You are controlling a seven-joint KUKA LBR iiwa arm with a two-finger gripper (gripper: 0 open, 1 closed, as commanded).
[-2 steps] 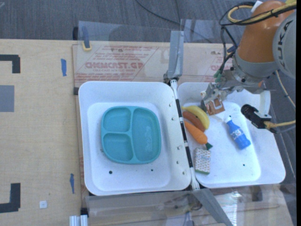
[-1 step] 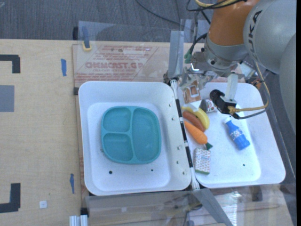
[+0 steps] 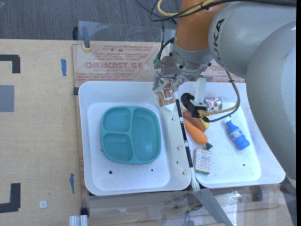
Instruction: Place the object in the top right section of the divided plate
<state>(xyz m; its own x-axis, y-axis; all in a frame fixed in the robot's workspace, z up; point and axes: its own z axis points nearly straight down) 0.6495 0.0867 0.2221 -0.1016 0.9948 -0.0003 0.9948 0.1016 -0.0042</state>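
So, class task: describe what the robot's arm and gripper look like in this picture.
The arm is bulky, rounded and glossy grey, with dark lettering on its side and an orange band above the wrist. Yellow and black cables loop over it. The gripper is a small metallic assembly with thin wires.

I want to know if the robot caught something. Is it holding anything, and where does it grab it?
It looks like it: a small brown-and-white object hangs under the gripper, pinched at its top end, above the left bin's right edge.
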